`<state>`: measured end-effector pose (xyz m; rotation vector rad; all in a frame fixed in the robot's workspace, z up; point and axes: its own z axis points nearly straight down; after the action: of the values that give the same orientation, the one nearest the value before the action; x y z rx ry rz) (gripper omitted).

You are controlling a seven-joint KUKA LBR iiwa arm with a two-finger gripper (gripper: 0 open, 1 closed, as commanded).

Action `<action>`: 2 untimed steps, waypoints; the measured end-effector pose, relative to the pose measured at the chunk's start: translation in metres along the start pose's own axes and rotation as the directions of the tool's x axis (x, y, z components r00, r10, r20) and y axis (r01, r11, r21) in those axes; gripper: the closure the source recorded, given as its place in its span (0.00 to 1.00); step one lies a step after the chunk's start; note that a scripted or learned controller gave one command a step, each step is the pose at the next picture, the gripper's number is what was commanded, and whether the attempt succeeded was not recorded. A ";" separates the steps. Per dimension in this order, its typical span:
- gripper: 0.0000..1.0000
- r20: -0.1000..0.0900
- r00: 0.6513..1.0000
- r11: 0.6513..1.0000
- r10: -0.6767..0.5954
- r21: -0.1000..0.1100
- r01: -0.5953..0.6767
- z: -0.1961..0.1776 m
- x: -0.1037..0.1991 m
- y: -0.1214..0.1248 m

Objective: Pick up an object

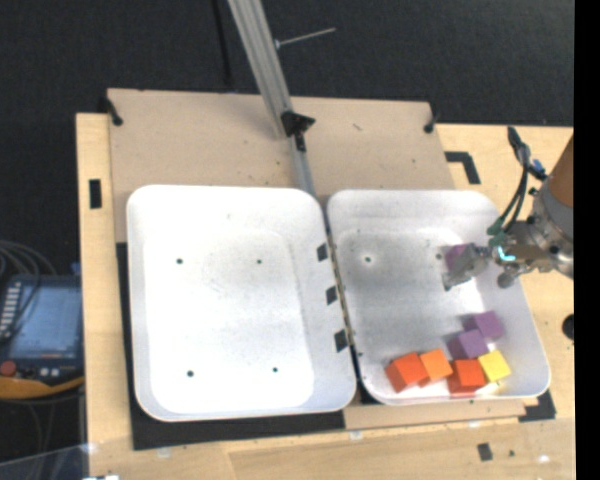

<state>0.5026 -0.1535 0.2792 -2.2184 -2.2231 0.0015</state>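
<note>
Robot lab: plywood bench (260, 138), white bins (150, 268), teach pendant (35, 328).

Arm: we are seeing a grey-bodied robot arm (558, 208) with an orange-brown band along its upper edge.
Cables: we are noticing thin dark and green cables (518, 183) looping beside the wrist.
Gripper: we are looking at a grey metal two-finger gripper (485, 261) showing a small teal-lit spot.
</note>
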 end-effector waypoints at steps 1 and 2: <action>0.00 0.001 1.000 1.000 0.002 -0.004 -0.002 -0.002 0.000 0.001; 0.00 0.001 1.000 1.000 0.003 0.003 -0.003 0.057 -0.007 -0.005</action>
<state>0.4973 -0.1605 0.2218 -2.2209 -2.2187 0.0051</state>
